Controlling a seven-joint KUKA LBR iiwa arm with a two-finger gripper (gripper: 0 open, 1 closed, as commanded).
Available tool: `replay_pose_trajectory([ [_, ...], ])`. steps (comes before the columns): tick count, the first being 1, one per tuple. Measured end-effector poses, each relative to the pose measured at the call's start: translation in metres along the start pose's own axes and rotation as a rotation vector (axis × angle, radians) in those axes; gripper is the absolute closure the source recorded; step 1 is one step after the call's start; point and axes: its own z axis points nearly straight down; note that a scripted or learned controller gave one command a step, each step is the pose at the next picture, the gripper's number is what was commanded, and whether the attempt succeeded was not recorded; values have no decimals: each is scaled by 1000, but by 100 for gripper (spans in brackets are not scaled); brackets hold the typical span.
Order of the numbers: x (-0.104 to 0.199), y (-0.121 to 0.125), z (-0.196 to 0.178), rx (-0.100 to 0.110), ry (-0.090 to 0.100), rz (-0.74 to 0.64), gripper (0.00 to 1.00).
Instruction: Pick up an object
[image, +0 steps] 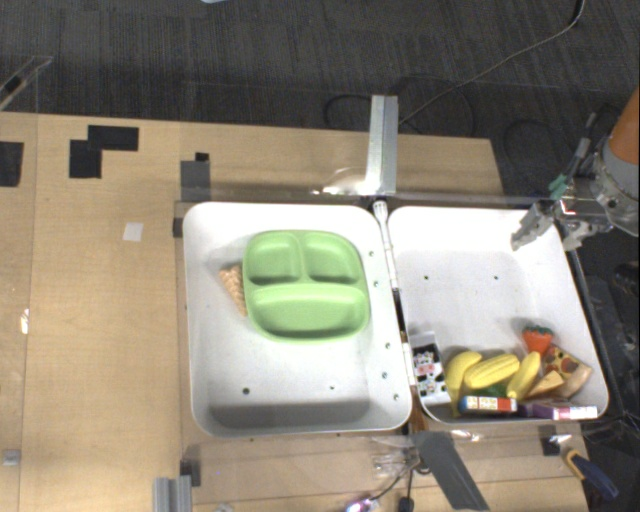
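two bins; one green tray; three bananas; claw state unclear.

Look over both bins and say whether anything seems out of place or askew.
One thing stands out: in the left bin, the green divided plate lies partly on top of a tan, waffle-like piece, which pokes out from under its left edge. The toy food is heaped in the right bin's near corner.
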Motion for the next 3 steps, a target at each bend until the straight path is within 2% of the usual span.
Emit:
replay_pose_trajectory([
  [1, -1, -13, 24, -2, -1, -173, 0],
  [2, 10, 64, 155, 1, -1, -385, 0],
  [3, 66, -5, 128, -3, 0, -645, 0],
])
